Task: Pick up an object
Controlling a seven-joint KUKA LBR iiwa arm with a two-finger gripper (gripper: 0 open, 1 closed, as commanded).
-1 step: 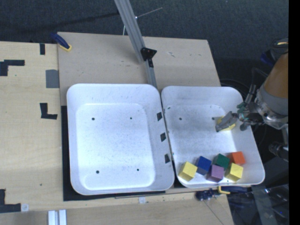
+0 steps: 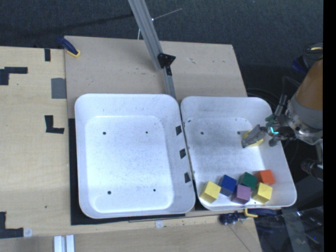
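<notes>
Along the near wall of the right-hand shallow white plastic bin (image 2: 273, 106), we find six small cubes clustered together: a yellow cube (image 2: 211, 191) at the left end, then a blue cube (image 2: 228, 184), a purple cube (image 2: 243, 193), a dark green cube (image 2: 248, 180), a second yellow cube (image 2: 264, 192) and an orange-red cube (image 2: 266, 176) toward the right wall. Several of them touch their neighbours. Just outside that bin's near edge, a small blue-and-yellow clamp (image 2: 234, 217) lies on the light wooden worktop (image 2: 31, 98).

Farther back in the same bin, near its right wall, we see the grey two-finger pincer (image 2: 253, 137) reaching in from the right, low over the bin floor. A bit of yellow (image 2: 255, 143) shows directly under its fingertips; we cannot tell whether the fingers are parted or closed, nor whether they grip it. Behind it rises the grey arm with its orange band (image 2: 308, 88).

Beside it on the left sits the left-hand shallow white plastic bin (image 2: 84, 106). Beyond both bins, a slanted grey metal pole (image 2: 147, 22) crosses the worktop.
</notes>
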